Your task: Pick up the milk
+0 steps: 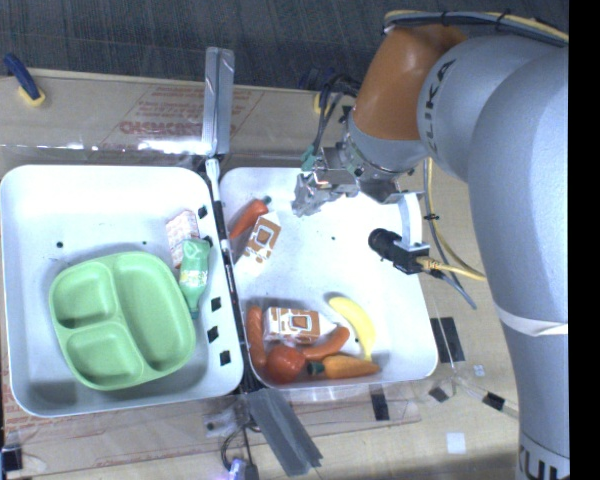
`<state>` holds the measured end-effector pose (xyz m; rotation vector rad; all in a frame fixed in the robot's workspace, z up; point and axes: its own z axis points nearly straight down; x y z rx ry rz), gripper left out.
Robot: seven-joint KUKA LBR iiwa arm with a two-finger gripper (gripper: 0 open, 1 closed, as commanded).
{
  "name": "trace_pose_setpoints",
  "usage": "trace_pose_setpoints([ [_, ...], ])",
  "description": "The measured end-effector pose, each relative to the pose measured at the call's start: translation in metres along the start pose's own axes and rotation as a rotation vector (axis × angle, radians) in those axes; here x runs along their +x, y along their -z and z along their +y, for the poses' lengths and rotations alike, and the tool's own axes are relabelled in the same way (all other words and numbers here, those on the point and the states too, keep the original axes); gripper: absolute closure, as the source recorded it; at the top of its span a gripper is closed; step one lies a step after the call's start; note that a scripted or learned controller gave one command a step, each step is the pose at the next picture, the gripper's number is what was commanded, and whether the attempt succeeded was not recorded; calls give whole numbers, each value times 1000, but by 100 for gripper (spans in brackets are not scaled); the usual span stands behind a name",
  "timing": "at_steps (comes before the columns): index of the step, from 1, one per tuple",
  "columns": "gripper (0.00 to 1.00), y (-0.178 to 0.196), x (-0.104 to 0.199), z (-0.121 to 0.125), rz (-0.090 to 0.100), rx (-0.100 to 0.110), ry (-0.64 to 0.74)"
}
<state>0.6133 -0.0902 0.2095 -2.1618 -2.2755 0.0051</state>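
A small white carton with orange print [263, 240], likely the milk, lies tilted in the right bin [400, 298] near its left wall. A similar carton [292, 323] lies on the food pile at the bin's front. A third white carton with pink print [182, 229] lies in the left bin [40, 208], beside the divider. My gripper [315, 194] hangs over the back left part of the right bin, a little up and to the right of the tilted carton. I see nothing held in it.
An orange carrot [244, 218] lies next to the tilted carton. At the right bin's front sit a banana [352, 323], a tomato [284, 364] and more carrots [348, 367]. The left bin holds a green divided plate [120, 318] and a green bottle [195, 268].
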Motion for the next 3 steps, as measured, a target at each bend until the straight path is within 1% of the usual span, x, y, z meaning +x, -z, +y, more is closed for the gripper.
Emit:
trace_pose_setpoints([
  [1, 100, 35, -24, -36, 1, 1, -155],
  [2, 100, 18, 1, -37, 1, -1, -75],
  [3, 100, 28, 74, -11, -2, -3, 431],
])
